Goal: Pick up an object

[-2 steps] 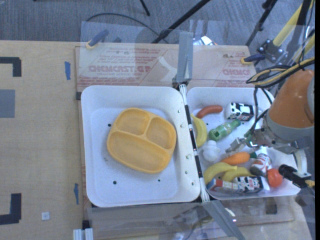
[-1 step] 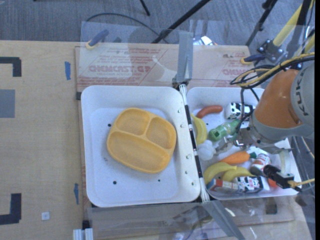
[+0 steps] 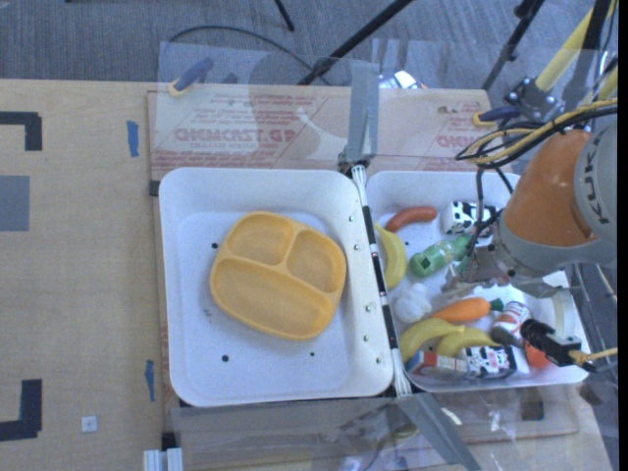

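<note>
We logged the orange carrot point(image 3: 462, 310) just below the tool point(image 3: 478, 263), in the right bin point(image 3: 559, 376); green bottle point(image 3: 439, 256) just left of the tool, red sausage point(image 3: 410, 217) up-left, yellow bananas point(image 3: 442, 336) lower left. Tool sat low among these; whether it was clenched or released we could not tell. Well left: yellow divided plate point(image 3: 278, 275) in the left bin point(image 3: 186, 292).

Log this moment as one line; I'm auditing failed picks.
arm: over right bin | grasp: unconfirmed | carrot: in right bin | yellow tray: left bin
</note>
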You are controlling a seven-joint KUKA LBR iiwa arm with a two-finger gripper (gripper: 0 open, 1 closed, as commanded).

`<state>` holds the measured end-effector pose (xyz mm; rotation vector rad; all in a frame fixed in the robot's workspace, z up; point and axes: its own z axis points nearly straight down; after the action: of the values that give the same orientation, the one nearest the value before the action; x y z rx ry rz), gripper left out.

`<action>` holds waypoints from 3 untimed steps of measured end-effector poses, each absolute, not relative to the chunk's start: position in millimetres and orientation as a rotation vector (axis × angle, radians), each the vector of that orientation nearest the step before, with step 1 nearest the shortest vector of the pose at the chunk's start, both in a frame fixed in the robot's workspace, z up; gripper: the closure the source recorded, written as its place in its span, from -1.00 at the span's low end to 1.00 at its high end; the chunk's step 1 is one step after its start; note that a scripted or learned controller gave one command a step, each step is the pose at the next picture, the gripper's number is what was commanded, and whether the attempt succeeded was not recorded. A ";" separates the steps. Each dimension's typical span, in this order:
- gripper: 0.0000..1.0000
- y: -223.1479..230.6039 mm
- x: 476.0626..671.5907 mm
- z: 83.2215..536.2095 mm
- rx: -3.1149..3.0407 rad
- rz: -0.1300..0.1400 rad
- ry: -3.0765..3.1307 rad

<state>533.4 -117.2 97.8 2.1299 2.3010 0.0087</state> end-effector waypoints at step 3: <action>1.00 -146.2 623.6 99.2 2.142 -0.003 2.299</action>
<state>623.6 -146.2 99.2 2.1419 2.2993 -0.0029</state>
